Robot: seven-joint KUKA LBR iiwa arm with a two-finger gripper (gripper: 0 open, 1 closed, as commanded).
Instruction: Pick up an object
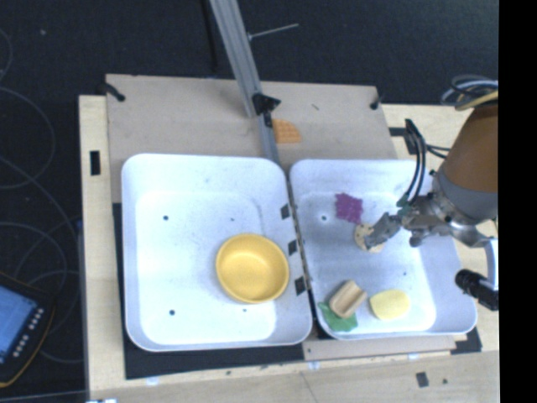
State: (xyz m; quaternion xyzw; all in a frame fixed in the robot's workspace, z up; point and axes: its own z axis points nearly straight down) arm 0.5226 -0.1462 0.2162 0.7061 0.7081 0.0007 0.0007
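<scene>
Two white bins (143, 225) sit on the bench; the tool (369, 238), jaw state unclear, hovers beside a purple piece (348, 206).

A robotics lab: white bins (143, 183) on a bench (96, 225), loose cables (33, 183).

- The arm (471, 154) enters from the right edge of the camera view, orange band uppermost, grey wrist below it.
- The wrist angles down and to the left.
- The tool (370, 237) extends leftward from the wrist, its tip low.
- Black cables run along the arm's upper side.
</scene>
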